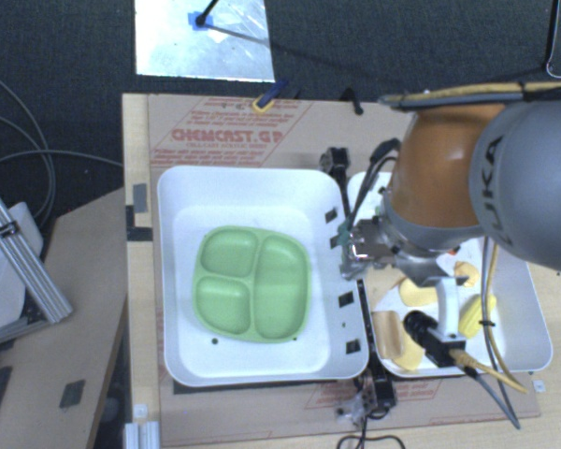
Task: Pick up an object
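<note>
You have a smooth, glossy green plate (252,283), a rounded square moulded into compartments, lying flat at the centre of the white left bin (243,190). In the right bin (535,344), rounded pale yellow pieces (413,293) and a tan block (388,330) lie at 6 o'clock from the gripper (379,251). You cannot tell whether the claw is open or holding anything.

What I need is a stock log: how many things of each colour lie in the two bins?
Green: 1, the divided plate in the left bin.
Yellow to tan: at least 3 pieces in the right bin, partly hidden by the arm.
Total: at least 4.
</note>
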Robot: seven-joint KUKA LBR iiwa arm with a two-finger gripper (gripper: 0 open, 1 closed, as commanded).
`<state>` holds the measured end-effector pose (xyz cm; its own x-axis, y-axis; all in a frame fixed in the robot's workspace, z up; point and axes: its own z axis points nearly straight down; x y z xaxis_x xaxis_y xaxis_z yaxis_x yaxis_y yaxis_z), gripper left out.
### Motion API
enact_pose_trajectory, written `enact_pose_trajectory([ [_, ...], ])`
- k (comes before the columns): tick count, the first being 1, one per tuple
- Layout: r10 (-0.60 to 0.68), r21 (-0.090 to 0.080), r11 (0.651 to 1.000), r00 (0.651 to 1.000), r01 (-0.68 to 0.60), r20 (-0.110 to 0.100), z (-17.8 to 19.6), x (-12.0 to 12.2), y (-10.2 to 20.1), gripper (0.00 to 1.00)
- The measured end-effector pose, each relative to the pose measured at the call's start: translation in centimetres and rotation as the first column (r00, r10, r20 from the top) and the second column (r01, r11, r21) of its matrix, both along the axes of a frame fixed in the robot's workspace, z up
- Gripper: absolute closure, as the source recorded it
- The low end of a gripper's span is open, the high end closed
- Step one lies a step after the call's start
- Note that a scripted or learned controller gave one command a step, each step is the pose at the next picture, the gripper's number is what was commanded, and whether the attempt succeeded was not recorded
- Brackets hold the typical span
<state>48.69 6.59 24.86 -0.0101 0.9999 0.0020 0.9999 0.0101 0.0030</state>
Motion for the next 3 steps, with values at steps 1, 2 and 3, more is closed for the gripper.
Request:
enact_pose_trajectory([
  [1, -0.009, -0.002, 1.0, 1.0, 0.009, -0.007, -6.8, -0.1, -0.2, 1.0],
  [2, -0.003, 0.0, 1.0, 1.0, 0.003, 0.009, -0.2, 7.0, 2.4, 1.0],
  [3, -0.009, -0.002, 1.0, 1.0, 0.009, -0.01, -6.8, 2.6, 2.8, 1.0],
])
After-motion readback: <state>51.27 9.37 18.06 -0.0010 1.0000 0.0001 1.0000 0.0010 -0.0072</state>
